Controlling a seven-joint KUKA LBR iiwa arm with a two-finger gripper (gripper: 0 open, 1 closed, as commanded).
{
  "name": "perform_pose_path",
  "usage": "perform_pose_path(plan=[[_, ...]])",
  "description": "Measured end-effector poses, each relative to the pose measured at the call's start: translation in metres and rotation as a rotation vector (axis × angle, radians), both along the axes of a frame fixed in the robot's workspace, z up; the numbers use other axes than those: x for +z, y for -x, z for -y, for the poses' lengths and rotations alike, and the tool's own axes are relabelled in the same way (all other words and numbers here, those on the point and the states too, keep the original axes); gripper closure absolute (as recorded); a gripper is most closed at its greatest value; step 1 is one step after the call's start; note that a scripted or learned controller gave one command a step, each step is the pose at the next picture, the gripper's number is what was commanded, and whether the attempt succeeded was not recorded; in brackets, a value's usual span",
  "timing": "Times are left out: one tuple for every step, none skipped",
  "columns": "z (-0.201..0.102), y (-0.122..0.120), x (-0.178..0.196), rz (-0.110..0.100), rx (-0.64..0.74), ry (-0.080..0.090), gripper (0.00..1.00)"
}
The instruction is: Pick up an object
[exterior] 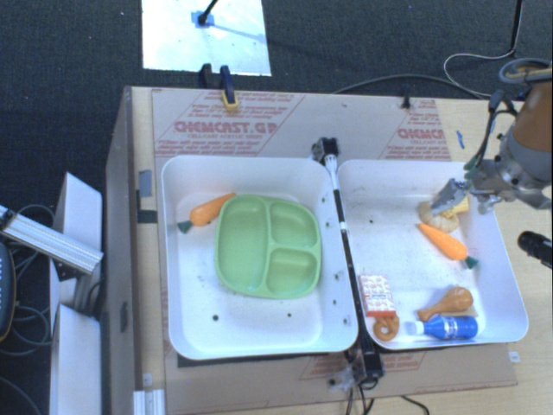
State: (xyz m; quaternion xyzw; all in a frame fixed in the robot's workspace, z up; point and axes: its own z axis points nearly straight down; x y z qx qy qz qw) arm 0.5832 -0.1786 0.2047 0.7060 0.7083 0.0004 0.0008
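My gripper [450, 200] hangs at the far right side of the right bin [510, 271], reaching in from the right. Directly under and in front of it lies a pale yellow-tan food piece [442, 218], partly covered by the gripper. An orange toy carrot [444, 241] lies just in front of that piece. Near the bin's front edge are a red-and-white box [374, 293], a small brown ring donut [384, 326], a tan drumstick [450, 302] and a blue bottle [448, 328] on its side.
The left bin [186, 318] holds a green divided plate [268, 246] and a second orange carrot [207, 209] at its far left. A black divider rail [342, 232] runs between the bins. Cables hang at the right by the arm [529, 141].
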Motion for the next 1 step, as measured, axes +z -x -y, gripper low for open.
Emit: perform_pose_path(plan=[[0.0279,-0.0105,-0.1052,-0.003,-0.002,0.0,0.0]])
